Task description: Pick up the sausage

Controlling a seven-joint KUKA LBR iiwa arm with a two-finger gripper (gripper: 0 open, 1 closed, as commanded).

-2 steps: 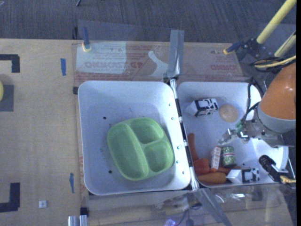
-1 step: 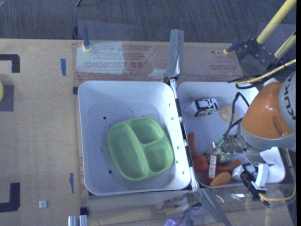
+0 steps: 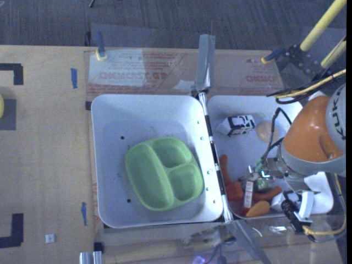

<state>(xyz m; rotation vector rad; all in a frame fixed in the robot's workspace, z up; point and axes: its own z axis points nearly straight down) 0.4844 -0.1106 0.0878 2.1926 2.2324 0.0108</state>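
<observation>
Just left of the grey two-finger gripper (image 3: 263, 176), whose grip I cannot tell, lies the long red-brown sausage (image 3: 224, 172), lengthwise along the white right bin (image 3: 242, 106)'s left wall.

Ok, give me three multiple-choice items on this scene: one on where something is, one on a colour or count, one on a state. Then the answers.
1. Where does the divided plate lie?
A. In the left bin
B. In the right bin
C. On the wooden bench outside the bins

2. What colour is the divided plate?
A. Blue
B. Green
C. Red

3. What is the state of the plate's compartments?
A. Piled with toy food
B. Covered by a lid
C. Bare, with nothing in them

Answers:
1. A, the plate sits inside the left bin's white walls, while the toy food pile lies in the right bin.
2. B, its whole surface is light green.
3. C, all three sections show only bare green surface.

The arm hangs over the right bin, above the food items.
</observation>
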